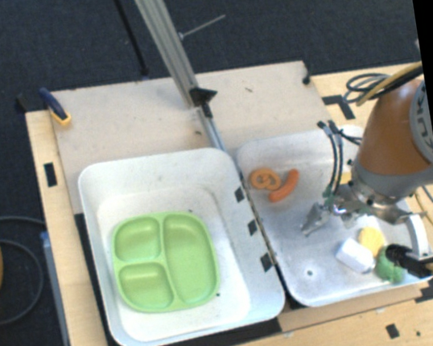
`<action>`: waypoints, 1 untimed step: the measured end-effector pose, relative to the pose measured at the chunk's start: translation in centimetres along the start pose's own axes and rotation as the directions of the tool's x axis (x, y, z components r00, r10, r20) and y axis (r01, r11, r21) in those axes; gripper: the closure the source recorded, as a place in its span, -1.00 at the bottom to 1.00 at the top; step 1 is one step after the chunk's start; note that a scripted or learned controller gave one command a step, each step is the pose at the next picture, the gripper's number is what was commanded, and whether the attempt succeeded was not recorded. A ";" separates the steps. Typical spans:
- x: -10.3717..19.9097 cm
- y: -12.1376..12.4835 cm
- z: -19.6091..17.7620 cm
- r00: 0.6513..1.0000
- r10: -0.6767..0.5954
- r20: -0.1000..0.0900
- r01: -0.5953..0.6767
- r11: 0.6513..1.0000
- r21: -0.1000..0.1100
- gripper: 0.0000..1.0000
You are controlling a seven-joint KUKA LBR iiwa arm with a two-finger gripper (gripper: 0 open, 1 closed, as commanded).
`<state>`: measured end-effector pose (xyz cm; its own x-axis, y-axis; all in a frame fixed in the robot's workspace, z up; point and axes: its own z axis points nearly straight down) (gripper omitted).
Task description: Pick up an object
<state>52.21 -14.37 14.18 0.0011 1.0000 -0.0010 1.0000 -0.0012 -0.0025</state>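
While reaching in from the right, arm (394, 136) over right bin (279, 158), orange band showing above the wrist. Gripper (315, 222) low over the bin floor, about mid-bin, pointing left; metal tips seen close to the surface, nothing visible between them. State of jaws: cannot tell, too small and blurred against the bin floor. Objects in right bin: orange piece (284, 187) with a round orange ring (261, 178) touching its left end, both in the upper part near the divider, apart from the gripper and above-left of it. White block (353, 256) at lower right of the bin, a yellow item (371, 239) just beside it on the upper right, a green item (390, 268) just below-right, near the bin's corner; this cluster sits below-right of the gripper, partly under the wrist hardware. Left bin (158, 165) holding a green divided tray (165, 261) with three compartments, lying flat, lower-left of centre. Aluminium post (167, 41) rising behind the bins at a slant, between them. Blue-and-yellow tool (55, 106) at the bench's far left corner. Cables (366, 86) on the bench to the right, behind the arm.
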 end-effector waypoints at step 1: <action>-0.1 0.2 -1.4 1.000 0.004 0.000 -0.004 1.000 -0.007 1.00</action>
<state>52.40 -14.45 15.53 0.0055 1.0000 -0.0010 1.0000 -0.0055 0.0042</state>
